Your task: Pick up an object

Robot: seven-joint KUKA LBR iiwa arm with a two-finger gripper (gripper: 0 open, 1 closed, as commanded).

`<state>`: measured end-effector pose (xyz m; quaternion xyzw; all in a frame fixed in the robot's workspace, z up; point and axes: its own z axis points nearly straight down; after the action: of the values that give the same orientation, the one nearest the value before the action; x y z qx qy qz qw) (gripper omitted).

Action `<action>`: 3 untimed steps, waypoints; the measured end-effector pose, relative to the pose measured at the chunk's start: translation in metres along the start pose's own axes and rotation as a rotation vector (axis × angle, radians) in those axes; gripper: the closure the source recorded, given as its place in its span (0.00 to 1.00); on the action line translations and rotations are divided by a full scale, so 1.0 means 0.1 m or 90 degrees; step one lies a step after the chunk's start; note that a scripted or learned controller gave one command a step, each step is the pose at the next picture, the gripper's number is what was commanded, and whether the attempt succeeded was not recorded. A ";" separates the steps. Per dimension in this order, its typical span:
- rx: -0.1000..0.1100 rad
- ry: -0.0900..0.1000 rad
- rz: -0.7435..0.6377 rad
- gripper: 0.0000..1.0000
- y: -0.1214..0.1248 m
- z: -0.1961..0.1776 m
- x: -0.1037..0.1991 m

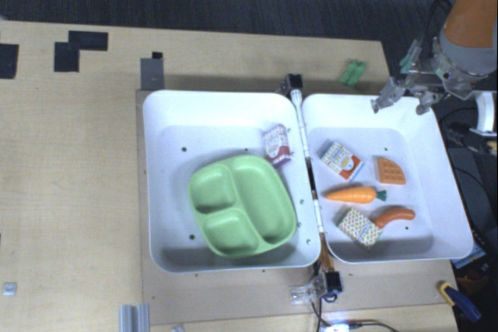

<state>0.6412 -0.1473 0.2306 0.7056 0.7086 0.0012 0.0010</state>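
Your pickable stuff is all in the right bin (436,167), smooth white plastic w/ rounded corners and a shallow sloped wall. Five small items lie loose on its floor, none touching the gripper. The carrot (354,195) is a glossy orange toy, tapered, lying sideways w/ a green tip pointing right, about mid-bin. Just above it is a small carton (340,159), flat and boxy, white w/ blue and orange print, turned at an angle. To the right of that, a toast slice (391,171), squarish, orange-brown, ridged-looking top. Below the carrot sits a checkered packet (358,228), yellowish w/ a fine grid pattern, touching or just overlapping the left end of a sausage (393,216), smooth, reddish-orange, slightly curved.

The gripper (401,96) hangs over the bin's top-right rim, well apart from the items. You see two thin grey metal fingers (384,101) splayed apart, so it's open, nothing between them. Above it, the arm's orange band and grey wrist.

Left bin (163,167), same white plastic: a pale green divided tray (243,204), matte, rounded, three compartments, tilted a bit. Near its upper right corner, by the bins' shared edge, a crinkly red-and-white wrapper (276,143).

The bench (70,190) is light wood-tone board. A small green clip-like piece (352,72) lies on it above the right bin.
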 end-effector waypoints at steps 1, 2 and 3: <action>-0.002 0.000 -0.001 0.00 0.07 1.45 0.35; -0.001 0.000 -0.002 0.00 0.29 1.45 0.37; 0.000 0.001 -0.002 0.00 0.28 1.46 0.66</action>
<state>0.6696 -0.0816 0.0851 0.7046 0.7096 0.0016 0.0009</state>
